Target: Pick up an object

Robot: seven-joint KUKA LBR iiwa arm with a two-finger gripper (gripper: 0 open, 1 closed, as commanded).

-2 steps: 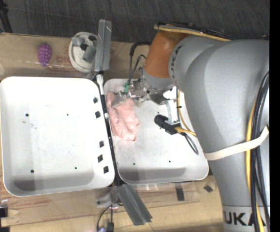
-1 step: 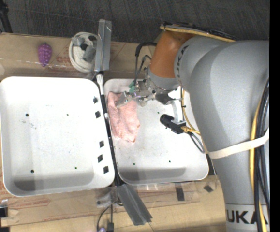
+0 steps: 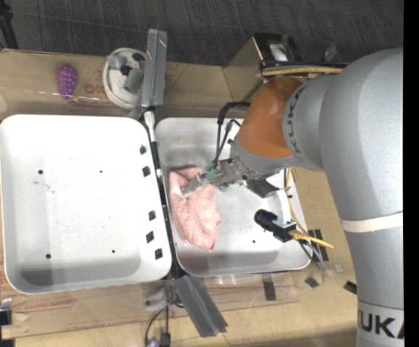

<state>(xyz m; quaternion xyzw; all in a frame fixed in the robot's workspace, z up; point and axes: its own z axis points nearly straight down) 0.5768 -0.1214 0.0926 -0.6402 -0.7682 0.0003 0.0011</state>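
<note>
One fixed camera looks down on my bench (image 3: 35, 71) at a slant, from well above. It takes in the left bin (image 3: 72, 266) and right bin (image 3: 195, 132) whole, and my arm (image 3: 339, 114) enters from its right.

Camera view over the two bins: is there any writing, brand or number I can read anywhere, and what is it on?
"KUK": large dark letters on the grey arm at the lower right, cut off by the picture's edge.
The cardboard sheet behind the bins bears faint reddish print beside the purple object: too blurred to read.
The small box at the top has a label: too small to read.
</note>
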